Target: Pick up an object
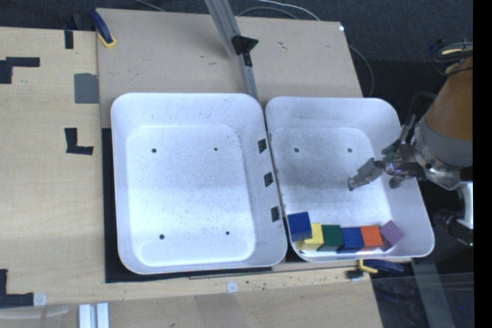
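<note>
Six coloured blocks [342, 235] lay in a row along the near wall of the right bin [330, 111], below and just left of the gripper [360, 180]. Nothing sat between its fingers; whether they were open or closed could not be told.

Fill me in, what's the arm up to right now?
The arm reaches in from the right with its gripper over the right bin, nothing visibly held. A row of coloured blocks sits along that bin's near edge, apart from the gripper. The left bin sits beside it. No pick yet.
</note>
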{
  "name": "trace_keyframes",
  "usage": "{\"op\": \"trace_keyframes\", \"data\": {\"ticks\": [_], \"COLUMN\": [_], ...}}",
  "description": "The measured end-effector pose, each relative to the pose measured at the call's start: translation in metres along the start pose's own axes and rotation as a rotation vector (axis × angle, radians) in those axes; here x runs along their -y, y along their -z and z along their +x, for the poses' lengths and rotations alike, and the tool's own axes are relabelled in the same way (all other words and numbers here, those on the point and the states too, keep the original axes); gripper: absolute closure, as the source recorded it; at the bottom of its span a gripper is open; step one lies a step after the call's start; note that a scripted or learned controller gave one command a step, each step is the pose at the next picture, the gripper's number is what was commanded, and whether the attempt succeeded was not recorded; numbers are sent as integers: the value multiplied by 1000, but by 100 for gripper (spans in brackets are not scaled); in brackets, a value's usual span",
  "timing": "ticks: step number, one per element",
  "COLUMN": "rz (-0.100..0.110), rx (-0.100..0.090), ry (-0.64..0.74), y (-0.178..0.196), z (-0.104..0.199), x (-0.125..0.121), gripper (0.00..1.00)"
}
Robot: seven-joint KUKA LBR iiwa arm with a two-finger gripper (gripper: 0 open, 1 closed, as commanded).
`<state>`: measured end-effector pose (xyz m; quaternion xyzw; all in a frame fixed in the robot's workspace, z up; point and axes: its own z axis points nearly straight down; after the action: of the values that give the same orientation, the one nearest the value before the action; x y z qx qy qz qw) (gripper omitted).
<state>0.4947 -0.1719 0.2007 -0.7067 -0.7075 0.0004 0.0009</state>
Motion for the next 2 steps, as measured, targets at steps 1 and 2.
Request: {"op": "trace_keyframes", "data": {"ticks": [1, 2], "rz": [-7, -6], "rx": [-1, -2], "ry": [9, 10], "y": [93, 226], "z": [105, 270], "x": [11, 12], "gripper": [0, 0]}}
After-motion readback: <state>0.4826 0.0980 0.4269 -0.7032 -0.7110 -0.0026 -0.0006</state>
